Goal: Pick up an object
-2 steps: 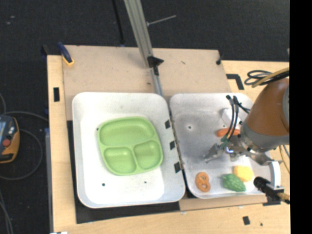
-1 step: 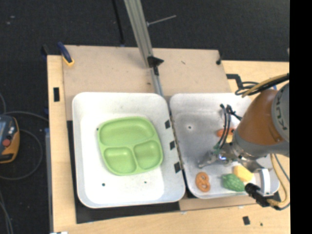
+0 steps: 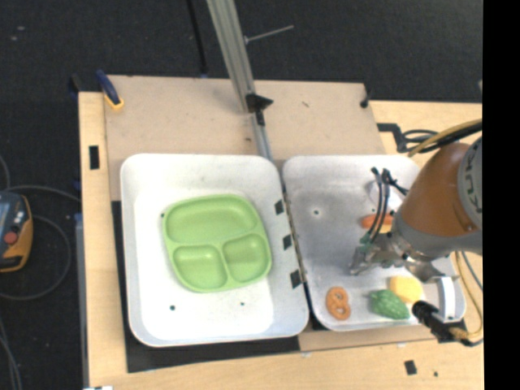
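My gripper (image 3: pixel 363 262) hangs low over the middle of the right bin (image 3: pixel 325 193), under the orange-banded wrist. An orange pretzel-shaped piece (image 3: pixel 338 301) lies near the bin's front edge, just below and left of the gripper. A green leafy toy (image 3: pixel 388 305) and a yellow piece (image 3: pixel 405 288) lie to its right, beside the gripper. A small orange object (image 3: pixel 370 221) peeks out behind the wrist, partly hidden by the arm.
The left bin (image 3: pixel 146 307) holds a green divided plate (image 3: pixel 216 241). A metal pole (image 3: pixel 236 55) runs from the top down to the gap between the bins. The arm's cables (image 3: pixel 431 140) arc over the right bin's far corner.
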{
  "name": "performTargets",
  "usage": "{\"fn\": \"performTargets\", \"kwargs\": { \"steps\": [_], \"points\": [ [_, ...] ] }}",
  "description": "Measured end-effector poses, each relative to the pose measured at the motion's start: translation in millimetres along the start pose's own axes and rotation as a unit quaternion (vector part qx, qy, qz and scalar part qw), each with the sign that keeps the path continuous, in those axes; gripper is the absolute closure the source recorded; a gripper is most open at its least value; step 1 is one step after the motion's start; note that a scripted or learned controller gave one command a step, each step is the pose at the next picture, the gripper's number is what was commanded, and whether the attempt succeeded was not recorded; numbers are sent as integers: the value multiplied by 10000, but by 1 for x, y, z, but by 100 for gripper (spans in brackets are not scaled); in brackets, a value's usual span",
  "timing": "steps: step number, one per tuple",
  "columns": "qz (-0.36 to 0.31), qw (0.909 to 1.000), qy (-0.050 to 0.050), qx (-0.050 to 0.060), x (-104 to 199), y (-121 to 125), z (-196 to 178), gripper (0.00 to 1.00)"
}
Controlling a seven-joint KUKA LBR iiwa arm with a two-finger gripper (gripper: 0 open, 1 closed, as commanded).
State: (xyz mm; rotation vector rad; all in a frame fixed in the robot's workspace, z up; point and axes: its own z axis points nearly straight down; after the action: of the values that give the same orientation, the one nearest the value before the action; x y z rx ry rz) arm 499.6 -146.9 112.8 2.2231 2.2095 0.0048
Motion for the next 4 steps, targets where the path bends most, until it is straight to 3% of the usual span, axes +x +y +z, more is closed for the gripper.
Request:
{"fn": "performTargets", "kwargs": {
  "steps": [3,4],
  "points": [
    [-50,10000,4,0,14,12,-140,100],
    [-49,10000,9,17,13,14,-160,100]
  ]
}}
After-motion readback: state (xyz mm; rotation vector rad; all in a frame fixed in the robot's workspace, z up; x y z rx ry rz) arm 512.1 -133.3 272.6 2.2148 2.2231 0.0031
